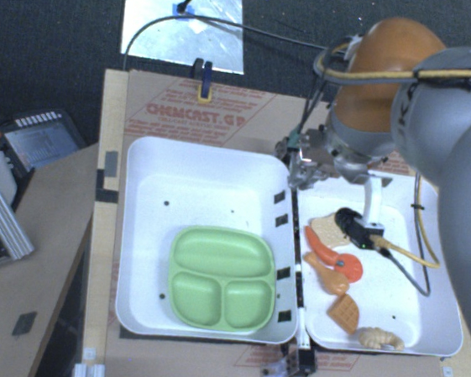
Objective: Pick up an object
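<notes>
1. Resting in the left bin (160, 183): a green divided plate (223, 279).
2. Gripper (303, 173) above the bins' divider; open or closed, cannot tell.
3. Right bin (423, 319): red toy food (333, 255), probably light, stiff and slippery; grasp across its narrow middle.

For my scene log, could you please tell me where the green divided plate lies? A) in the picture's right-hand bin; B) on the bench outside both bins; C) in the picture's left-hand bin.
C: the green plate lies flat inside the left-hand bin, near its front edge.
</notes>
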You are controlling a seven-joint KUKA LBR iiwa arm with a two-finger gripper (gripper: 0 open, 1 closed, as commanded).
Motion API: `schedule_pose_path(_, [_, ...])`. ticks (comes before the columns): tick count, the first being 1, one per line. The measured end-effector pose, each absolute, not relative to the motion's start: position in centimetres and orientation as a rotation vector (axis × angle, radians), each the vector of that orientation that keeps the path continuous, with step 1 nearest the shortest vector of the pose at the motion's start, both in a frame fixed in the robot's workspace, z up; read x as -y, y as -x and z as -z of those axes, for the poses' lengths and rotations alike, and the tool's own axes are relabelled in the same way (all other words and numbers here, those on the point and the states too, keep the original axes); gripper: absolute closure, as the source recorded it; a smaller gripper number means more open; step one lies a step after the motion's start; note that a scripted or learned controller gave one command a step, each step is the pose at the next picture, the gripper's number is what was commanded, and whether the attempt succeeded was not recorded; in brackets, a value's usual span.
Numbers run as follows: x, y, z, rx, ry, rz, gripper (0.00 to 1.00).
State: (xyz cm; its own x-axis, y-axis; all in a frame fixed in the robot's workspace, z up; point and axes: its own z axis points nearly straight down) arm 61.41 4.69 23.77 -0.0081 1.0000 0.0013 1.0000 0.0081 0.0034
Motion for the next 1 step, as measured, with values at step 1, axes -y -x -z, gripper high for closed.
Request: schedule_pose_path(1, [-9.68,-62.85,-22.17,-2.231,-2.211,-0.004,1.0])
